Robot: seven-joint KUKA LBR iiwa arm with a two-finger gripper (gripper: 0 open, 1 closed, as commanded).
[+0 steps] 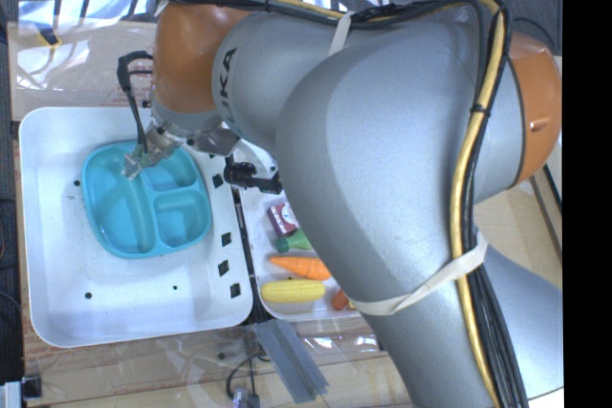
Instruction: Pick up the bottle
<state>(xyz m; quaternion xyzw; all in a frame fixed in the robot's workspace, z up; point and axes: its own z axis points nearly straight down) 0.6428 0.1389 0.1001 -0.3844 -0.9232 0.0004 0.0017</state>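
Bottle (281,219) (maroon, right bin (273,307)) lies well apart from the gripper (134,165) over the blue tray (143,210), its state unreadable.

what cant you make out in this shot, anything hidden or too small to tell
- Right bin: the arm covers most of it in the camera view, so a bottle cannot be picked out.
- Toy food: a corn cob, a carrot and a dark red item peek out; the last is too small to identify.
- Gripper: over the blue tray, too small and blurred to judge.
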